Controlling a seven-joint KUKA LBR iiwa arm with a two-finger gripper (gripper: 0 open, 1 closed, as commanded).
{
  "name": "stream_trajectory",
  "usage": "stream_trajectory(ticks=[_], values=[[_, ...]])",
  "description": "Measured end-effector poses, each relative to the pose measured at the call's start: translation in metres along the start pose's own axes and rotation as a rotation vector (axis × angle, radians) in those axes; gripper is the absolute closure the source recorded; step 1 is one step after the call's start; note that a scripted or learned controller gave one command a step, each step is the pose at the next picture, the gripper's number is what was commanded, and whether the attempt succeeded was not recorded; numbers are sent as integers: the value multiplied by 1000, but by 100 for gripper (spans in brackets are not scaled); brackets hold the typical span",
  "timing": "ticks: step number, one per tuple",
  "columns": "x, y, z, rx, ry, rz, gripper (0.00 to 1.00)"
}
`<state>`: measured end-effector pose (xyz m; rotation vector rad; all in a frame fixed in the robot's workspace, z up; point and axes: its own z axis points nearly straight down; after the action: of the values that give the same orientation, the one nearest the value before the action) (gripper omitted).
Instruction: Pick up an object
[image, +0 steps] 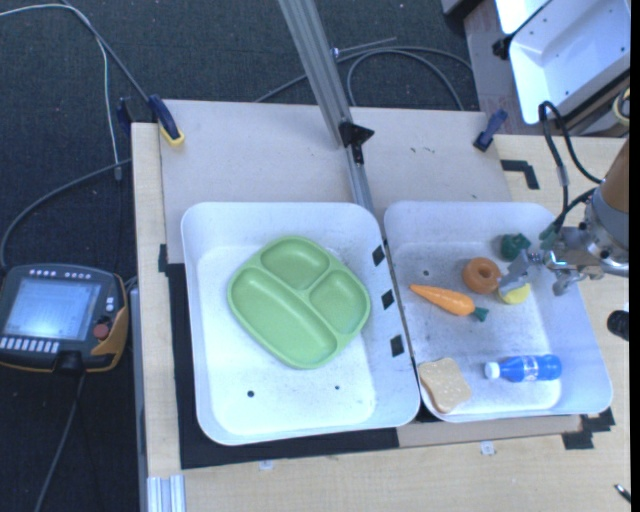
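My gripper (538, 274) hangs over the right side of the right bin (590, 385), open, with nothing between its fingers. Its left finger (519, 270) is just above a small yellow piece (515, 293). An orange ring (482, 275) lies right beside that piece, to its left. A dark green object (514, 243) sits behind the gripper's left finger. A carrot (445, 299) lies towards the bin's left side. A blue bottle (525, 368) lies on its side near the front, and a slice of bread (446, 385) rests in the front left corner.
The left bin (215, 400) holds a green divided plate (298, 300). A metal pole (330, 75) slants down to the gap between the bins. A teach pendant (55, 315) sits off the bench at the far left.
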<state>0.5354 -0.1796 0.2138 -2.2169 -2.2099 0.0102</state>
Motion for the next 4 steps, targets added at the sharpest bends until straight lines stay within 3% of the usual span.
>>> stream_trajectory(ticks=[1,3,4], values=[[0,3,-6,-12,-3,-3,0],[-5,12,88,-7,-1,-4,0],[-5,13,128,-14,-2,-3,0]])
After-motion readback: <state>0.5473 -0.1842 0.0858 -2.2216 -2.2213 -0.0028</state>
